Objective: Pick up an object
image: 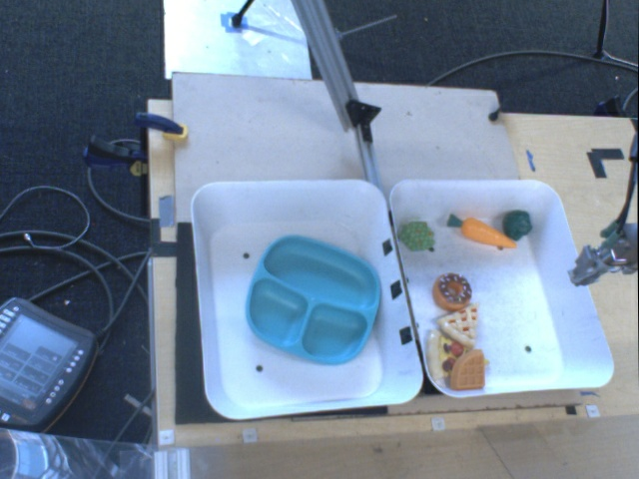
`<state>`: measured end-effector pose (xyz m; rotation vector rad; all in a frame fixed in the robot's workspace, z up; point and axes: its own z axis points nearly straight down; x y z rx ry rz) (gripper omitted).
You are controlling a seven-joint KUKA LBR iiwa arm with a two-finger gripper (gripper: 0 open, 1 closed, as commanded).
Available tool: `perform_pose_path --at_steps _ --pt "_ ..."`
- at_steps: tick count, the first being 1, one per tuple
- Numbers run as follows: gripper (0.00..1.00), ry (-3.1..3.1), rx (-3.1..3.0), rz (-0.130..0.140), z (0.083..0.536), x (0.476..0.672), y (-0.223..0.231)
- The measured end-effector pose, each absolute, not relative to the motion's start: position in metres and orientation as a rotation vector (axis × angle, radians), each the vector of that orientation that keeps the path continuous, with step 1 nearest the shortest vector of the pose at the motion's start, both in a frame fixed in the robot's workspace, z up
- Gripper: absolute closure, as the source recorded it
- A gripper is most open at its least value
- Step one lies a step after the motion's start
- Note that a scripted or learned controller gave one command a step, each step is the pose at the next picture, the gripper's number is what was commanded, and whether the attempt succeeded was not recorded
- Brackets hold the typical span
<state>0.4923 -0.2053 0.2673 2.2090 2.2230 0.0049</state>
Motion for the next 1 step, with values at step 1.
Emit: perform_pose_path --at_steps 1 --pt "1.0 2.232 2.21 0.004 0.2601 0.4919 -0.1578"
